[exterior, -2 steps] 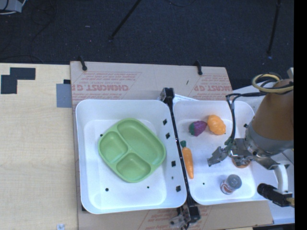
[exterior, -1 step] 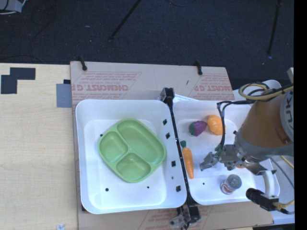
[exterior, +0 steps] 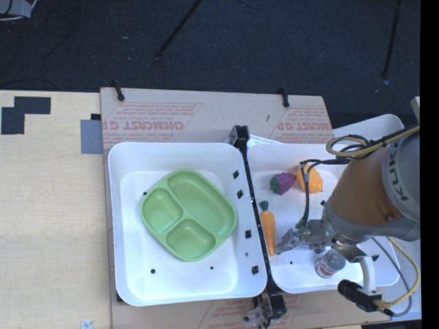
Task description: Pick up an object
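Camera view: gripper (exterior: 287,240), grip state unclear, beside carrot (exterior: 267,230); purple toy (exterior: 282,182), orange toy (exterior: 311,179) near; green plate (exterior: 188,214) apart.

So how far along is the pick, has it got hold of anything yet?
Nothing looks picked yet. The arm is down over the right bin, with its hand low beside the carrot, so an approach is in hand, though I can't see a grip. The carrot, the purple toy and the orange toy all lie on the bin floor. Left to do: grasp and lift. The green plate sits in the left bin.
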Controlling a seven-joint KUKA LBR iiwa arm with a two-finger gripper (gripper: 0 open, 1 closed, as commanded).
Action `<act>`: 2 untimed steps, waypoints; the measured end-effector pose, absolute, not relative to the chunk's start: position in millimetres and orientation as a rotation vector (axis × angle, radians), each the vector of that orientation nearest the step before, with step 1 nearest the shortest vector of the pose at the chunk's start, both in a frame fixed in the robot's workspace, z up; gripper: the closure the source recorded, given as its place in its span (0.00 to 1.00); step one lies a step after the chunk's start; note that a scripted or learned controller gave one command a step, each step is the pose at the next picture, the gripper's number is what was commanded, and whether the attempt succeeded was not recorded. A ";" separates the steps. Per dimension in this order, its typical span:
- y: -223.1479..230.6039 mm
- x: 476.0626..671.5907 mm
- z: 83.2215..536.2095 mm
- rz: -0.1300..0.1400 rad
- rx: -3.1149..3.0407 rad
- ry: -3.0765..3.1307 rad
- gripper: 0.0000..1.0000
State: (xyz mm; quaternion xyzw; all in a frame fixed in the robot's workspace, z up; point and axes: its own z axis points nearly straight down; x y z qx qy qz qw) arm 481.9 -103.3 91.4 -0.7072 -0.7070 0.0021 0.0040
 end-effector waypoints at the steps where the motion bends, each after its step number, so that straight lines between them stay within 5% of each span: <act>1: -105.1 482.5 104.2 0.005 -2.227 -2.207 1.00; 2: -111.9 484.5 147.9 0.000 -2.229 -2.214 1.00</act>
